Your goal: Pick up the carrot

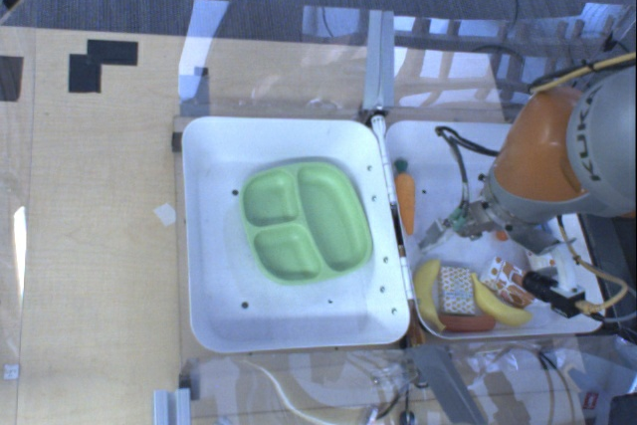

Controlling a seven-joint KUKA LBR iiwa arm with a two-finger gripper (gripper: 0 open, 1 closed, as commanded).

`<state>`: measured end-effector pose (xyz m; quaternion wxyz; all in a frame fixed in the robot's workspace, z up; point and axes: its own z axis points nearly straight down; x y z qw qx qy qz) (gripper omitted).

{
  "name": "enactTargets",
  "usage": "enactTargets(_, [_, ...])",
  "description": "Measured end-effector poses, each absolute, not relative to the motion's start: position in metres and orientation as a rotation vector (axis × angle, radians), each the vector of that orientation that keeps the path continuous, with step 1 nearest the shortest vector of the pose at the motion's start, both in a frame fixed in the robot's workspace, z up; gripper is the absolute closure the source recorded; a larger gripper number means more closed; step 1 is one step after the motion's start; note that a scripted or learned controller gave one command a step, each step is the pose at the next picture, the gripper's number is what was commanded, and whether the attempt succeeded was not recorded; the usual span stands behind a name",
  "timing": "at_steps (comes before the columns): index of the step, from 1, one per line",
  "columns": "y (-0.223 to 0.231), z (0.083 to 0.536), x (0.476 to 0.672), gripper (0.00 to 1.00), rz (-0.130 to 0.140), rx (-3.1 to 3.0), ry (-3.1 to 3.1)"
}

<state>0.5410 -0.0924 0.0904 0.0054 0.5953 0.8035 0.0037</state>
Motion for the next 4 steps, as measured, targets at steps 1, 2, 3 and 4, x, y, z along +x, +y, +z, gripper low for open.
enactTargets(1, [-0.136, 0.190, 0.523, 0.00, 0.004, 1.457, 2.774])
enactTargets(2, [-0.097, 0.091, 0.584, 0.00, 0.006, 0.945, 2.979])
enactTargets(3, [-0.095, 0.103, 0.586, 1.00, 0.013, 0.946, 2.976])
enactTargets(4, [-0.149, 0.218, 0.489, 1.00, 0.000, 0.764, 3.037])
